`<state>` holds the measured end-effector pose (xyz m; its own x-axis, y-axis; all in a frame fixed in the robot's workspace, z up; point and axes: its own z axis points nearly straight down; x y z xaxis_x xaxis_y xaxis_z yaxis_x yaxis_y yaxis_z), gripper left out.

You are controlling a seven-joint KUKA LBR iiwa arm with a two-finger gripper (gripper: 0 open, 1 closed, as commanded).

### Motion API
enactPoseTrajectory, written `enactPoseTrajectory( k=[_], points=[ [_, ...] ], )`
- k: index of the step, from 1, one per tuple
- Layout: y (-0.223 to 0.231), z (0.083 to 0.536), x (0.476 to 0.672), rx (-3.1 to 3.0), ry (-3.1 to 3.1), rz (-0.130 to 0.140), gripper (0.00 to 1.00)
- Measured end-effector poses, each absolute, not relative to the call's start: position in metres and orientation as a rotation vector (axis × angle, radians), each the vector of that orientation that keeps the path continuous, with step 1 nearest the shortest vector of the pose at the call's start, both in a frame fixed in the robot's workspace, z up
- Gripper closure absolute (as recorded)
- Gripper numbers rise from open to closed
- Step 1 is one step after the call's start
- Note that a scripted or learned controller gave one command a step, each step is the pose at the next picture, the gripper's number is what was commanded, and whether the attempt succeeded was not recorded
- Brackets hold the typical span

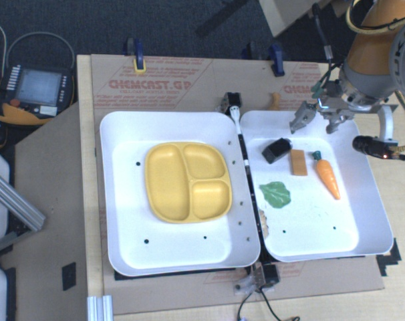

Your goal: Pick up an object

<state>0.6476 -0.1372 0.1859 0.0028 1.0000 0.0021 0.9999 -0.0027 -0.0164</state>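
Camera view: bench board (156, 79) lettering, seemingly "CHEMCAST GP".

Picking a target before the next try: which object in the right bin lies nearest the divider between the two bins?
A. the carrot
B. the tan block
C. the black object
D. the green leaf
D. The green leaf lies closest to the divider, with the black object slightly further, then the tan block, and the carrot farthest right.
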Motion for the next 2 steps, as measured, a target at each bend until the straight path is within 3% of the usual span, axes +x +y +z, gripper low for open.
enactPoseTrajectory(
  k=[1,2],
  points=[
    [-0.137,0.196,0.651,-2.221,-2.221,0.001,0.00],
    [-0.139,0.152,0.647,-2.218,-2.218,0.006,0.00]
  ],
)
